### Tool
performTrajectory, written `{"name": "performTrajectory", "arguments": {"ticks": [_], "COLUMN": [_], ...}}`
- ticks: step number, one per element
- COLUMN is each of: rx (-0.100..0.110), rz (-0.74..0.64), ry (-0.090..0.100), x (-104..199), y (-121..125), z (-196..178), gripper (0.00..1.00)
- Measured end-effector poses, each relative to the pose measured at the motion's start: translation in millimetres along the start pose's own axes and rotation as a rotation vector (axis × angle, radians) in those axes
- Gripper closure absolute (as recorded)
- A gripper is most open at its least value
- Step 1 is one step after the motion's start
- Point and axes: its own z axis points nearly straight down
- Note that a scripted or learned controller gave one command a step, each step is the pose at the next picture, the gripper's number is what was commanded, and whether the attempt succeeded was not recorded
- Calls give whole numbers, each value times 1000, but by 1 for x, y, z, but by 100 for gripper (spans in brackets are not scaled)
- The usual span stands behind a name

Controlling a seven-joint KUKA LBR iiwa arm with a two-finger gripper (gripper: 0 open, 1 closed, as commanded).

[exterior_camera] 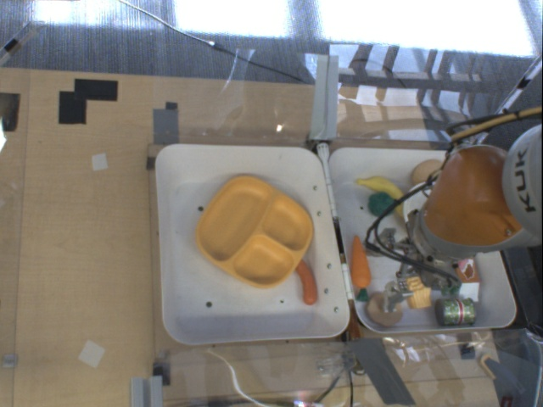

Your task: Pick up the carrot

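Camera view shows the gripper (397, 293) low in the right bin (501, 312); whether it is released or clenched, I cannot tell. Just beside it, toward the divider, lies the carrot (361, 264), apart from it. It looks light, stiff and smooth; grasping across its thicker middle seems safest.
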Motion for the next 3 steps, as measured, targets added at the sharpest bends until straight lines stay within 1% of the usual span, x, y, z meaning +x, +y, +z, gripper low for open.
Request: {"name": "performTrajectory", "arguments": {"ticks": [1, 2, 3], "rx": [1, -5, 4], "rz": [-440, -134, -819], "ry": [-5, 4, 0], "x": [-2, -7, -2], "y": [-3, 2, -8], "z": [-1, 4, 3], "gripper": [0, 0, 0]}}
